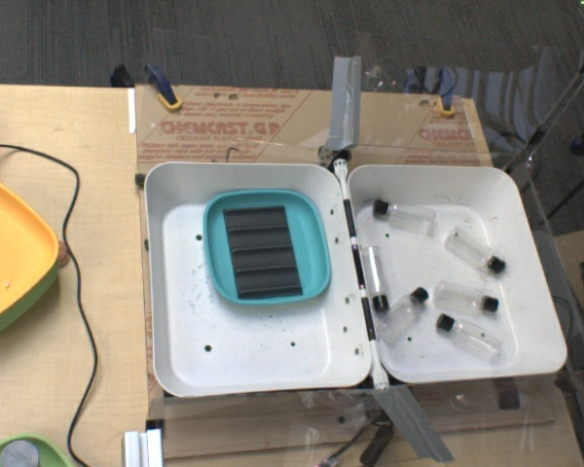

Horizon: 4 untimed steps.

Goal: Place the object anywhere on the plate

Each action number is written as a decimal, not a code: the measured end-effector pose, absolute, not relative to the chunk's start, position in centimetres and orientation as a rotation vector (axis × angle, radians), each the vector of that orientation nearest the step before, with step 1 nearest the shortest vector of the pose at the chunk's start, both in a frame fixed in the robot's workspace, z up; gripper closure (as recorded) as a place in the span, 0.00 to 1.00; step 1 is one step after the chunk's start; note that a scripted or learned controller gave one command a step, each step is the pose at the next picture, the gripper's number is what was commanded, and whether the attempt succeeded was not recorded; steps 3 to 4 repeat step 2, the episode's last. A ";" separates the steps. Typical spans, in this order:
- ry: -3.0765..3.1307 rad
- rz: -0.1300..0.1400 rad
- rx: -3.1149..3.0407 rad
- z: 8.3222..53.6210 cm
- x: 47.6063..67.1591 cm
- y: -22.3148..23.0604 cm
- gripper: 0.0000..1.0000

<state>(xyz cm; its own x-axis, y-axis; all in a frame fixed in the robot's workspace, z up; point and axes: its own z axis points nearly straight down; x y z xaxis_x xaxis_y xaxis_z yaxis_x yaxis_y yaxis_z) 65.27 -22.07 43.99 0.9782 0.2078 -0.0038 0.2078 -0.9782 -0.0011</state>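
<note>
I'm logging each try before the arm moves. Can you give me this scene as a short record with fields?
left bin: shallow white bin holding the plate
plate: teal rounded-square plate with a dark ribbed insert, nothing else on it
right bin: shallow white bin holding the vials
objects: about six clear plastic vials with black caps, lying scattered
vial near divider: one lies along the inner edge, cap toward the camera
task state: no vial on the plate yet
outside bins: yellow dishes at left, black cable

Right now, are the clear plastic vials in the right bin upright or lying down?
Lying down: each clear plastic vial rests on its side on the right white bin's floor, black caps pointing sideways.
</note>
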 end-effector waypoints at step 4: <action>-0.325 0.005 -3.124 44.0 65.5 -22.1 0.00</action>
